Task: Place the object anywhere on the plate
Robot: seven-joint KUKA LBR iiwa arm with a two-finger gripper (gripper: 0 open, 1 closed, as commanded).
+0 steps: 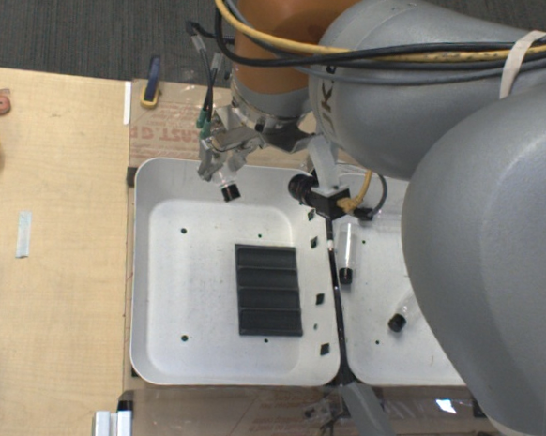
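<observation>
1. Black ridged object (pixel 269 291), a flat rectangular slab, lies in the middle of the left white bin (pixel 150 344); nothing touches it
2. Gripper (pixel 222 173) hangs over that bin's far edge, well apart from the object; I cannot tell how it is set or whether it carries anything
3. Grey arm (pixel 449 132) covers the right bin (pixel 403 359)

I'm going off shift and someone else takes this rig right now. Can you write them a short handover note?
Gripper: at the back edge of the left bin, nothing visible between its fingers; open or shut can't be told.
Black ribbed block: lies flat mid-floor in the left bin, apart from the gripper.
Right bin: a small dark piece lies on its floor.
Done: no pick visible.
Left: grasp the object and set it on the plate.
</observation>
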